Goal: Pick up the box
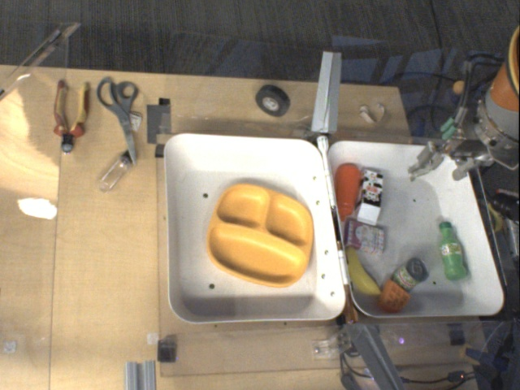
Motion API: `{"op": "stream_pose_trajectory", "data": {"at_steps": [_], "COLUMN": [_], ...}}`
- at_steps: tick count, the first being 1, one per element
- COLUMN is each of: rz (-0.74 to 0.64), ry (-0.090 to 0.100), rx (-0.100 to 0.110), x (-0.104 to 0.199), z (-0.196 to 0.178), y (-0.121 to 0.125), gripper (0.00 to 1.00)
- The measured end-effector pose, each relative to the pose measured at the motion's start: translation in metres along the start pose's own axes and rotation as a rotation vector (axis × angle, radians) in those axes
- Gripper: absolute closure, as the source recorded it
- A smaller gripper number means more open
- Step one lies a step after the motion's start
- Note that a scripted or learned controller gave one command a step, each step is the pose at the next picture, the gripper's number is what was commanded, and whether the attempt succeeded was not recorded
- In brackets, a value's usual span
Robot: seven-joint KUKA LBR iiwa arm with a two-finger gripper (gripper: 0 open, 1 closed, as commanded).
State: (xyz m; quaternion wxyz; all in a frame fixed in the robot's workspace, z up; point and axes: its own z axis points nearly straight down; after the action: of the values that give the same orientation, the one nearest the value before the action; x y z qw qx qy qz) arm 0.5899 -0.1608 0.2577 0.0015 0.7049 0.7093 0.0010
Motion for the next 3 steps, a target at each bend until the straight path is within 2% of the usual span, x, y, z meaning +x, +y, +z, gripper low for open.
{"op": "stream_pose_trajectory", "data": {"at_steps": [1, 2, 3], "rz": [-0.07, -0.126, -0.207], "ry": [0.001, -0.014, 0.0], "rx": [0.001, -0.021, -0.003], "x": [0.016, 0.057, 0.029], "z": [0.093, 0.151, 0.116], "y": [0.009, 0.001, -0.047], "gripper": [0.0, 0.0, 0.0]}}
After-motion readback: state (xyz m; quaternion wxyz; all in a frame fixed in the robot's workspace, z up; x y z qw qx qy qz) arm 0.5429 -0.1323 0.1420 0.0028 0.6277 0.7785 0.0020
